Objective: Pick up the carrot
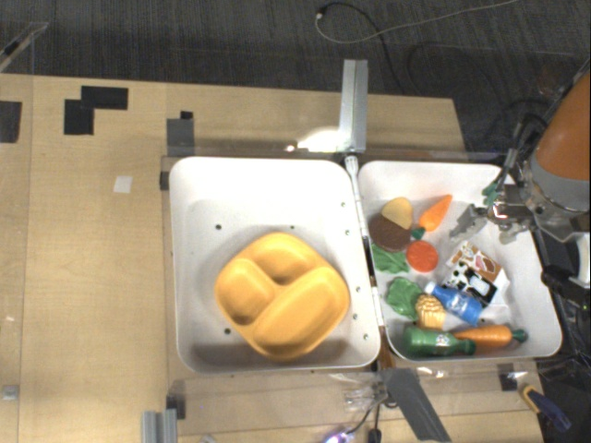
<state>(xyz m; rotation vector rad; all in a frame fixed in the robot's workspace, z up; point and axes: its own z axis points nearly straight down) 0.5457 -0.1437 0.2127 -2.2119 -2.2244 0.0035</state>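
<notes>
- Camera view, left side: a pale wooden surface carries two shallow white bins side by side.
- Left bin: smooth white walls with rounded corners. It holds one yellow divided dish, glossy and rounded, lying near the front.
- Right bin: same form. It holds a cluster of toy items.
- At its left: a brown-and-tan rounded piece and green leafy pieces.
- Small orange carrot: short and tapered, near the back of the bin, just right of the brown-and-tan piece. Its long axis runs diagonally, narrow end toward the back right.
- Below it: a red disc, a black-and-white patterned box, a blue bottle and a green bottle.
- A second, longer carrot lies roughly horizontal along the front wall.
- Gripper: above the back right of the right bin, well right of the small carrot. Whether the jaws are open or closed cannot be told; nothing is seen held.
</notes>
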